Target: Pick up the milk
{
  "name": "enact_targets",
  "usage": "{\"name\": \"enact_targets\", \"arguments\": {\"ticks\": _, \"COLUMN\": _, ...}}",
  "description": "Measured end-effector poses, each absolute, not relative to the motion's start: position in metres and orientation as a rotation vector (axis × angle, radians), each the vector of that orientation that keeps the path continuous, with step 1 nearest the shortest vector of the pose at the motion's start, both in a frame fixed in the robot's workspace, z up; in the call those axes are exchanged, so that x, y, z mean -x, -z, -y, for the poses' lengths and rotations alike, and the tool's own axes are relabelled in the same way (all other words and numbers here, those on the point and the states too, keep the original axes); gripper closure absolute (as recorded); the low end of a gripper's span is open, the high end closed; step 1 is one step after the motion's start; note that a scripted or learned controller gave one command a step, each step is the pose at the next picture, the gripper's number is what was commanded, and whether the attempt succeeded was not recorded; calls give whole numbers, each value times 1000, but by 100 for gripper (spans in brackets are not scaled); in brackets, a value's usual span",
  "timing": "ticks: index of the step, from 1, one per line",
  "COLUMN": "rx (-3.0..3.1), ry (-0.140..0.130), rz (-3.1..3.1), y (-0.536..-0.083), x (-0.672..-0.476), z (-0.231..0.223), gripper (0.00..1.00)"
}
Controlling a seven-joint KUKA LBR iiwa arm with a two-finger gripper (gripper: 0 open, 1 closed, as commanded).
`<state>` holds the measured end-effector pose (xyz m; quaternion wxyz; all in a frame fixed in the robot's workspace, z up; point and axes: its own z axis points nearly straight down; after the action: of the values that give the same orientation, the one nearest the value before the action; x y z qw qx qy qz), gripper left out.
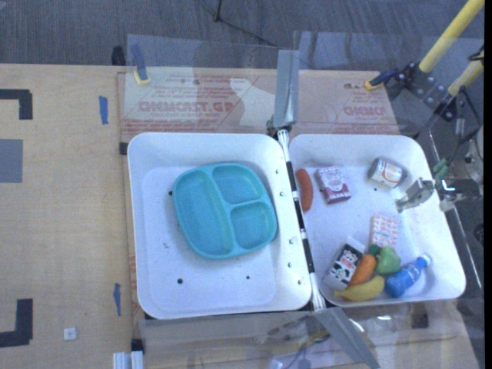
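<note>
The milk (345, 264) is a small white carton with black cow patches. It lies tilted near the front of the right bin (438, 229), touching a carrot (364, 268) and a banana (361, 289). My gripper (417, 194) hangs at the right side of that bin, up and to the right of the milk and well apart from it. It sits just below a small can (386, 172). Nothing shows held in it.
In the right bin there are also a sausage (305, 188), a red-and-white box (334, 184), a pink packet (384, 228), a green pepper (388, 260) and a blue bottle (406, 277). The left bin (146, 229) holds a blue divided plate (224, 209).
</note>
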<state>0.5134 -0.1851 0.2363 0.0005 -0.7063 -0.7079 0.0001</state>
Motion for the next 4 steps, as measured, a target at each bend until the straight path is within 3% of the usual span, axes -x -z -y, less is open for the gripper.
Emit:
{"name": "enact_targets", "arguments": {"ticks": 1, "rx": 2395, "ry": 8, "rz": 2042, "y": -88, "x": -499, "z": 151, "gripper": 0}}
{"name": "enact_targets", "arguments": {"ticks": 2, "rx": 2573, "ry": 2, "rz": 1810, "y": -87, "x": -598, "z": 182, "gripper": 0}}
{"name": "enact_targets", "arguments": {"ticks": 3, "rx": 2446, "ry": 0, "rz": 1976, "y": -202, "x": -644, "z": 189, "gripper": 0}}
{"name": "enact_targets", "arguments": {"ticks": 4, "rx": 2441, "ry": -1, "rz": 1988, "y": -213, "x": -646, "z": 185, "gripper": 100}}
